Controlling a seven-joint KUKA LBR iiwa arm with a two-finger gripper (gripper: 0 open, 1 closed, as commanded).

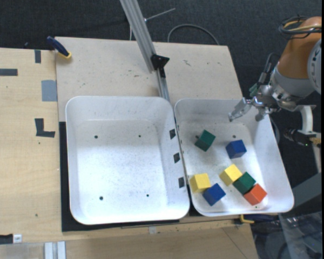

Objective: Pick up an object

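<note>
Hovering end effector (pixel 243 111) (tips blurred) above right bin (pixel 275 161).

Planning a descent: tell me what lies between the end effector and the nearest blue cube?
Bare white bin floor; nothing lies between the end effector and that blue cube in the camera view.

Even, diffuse overhead light keeps the frame moderately bright. The 2 white bins (pixel 121 161) show mild glare without hard shadows; the dark floor along the top stays dim. Focus is slightly soft and grainy throughout.
</note>
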